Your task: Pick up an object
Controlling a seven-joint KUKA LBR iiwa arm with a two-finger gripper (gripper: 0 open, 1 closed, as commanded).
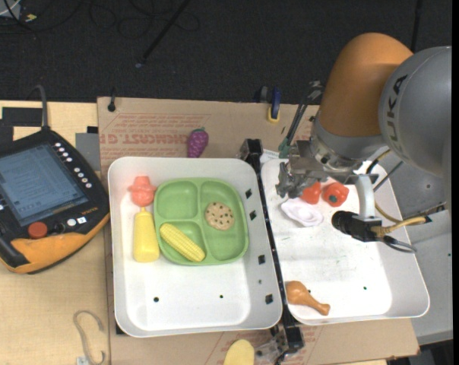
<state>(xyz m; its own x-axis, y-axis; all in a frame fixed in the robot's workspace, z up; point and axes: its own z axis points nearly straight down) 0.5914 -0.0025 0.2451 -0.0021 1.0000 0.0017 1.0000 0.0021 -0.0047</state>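
Pale wood desk (32,303) runs under everything, with black cloth behind it. At far left lies a pendant (36,185) with a grey screen and an orange underside, and near the front edge a metal hook (89,333). A cardboard sheet (161,128) lies under both bins, and a purple grape bunch (197,141) rests on it just behind the left bin (184,310). In that bin a pink toy (141,191) sits at the back left with a yellow bottle (144,236) just in front of it. Beside them is a green tray (176,196) holding a corn cob (182,242) and a cookie (220,216). A yellow lump (239,351) lies on the cardboard in front of the bins. In the right bin (366,280) a drumstick (305,296) lies at the front left. At the back left a white piece (303,213) lies close to a red piece (311,195), with a pepper (335,195) just right of that. The jaws hang over that back left corner, just above the white piece; I cannot tell whether they are released or clenched. The arm (381,97) reaches in from the right.
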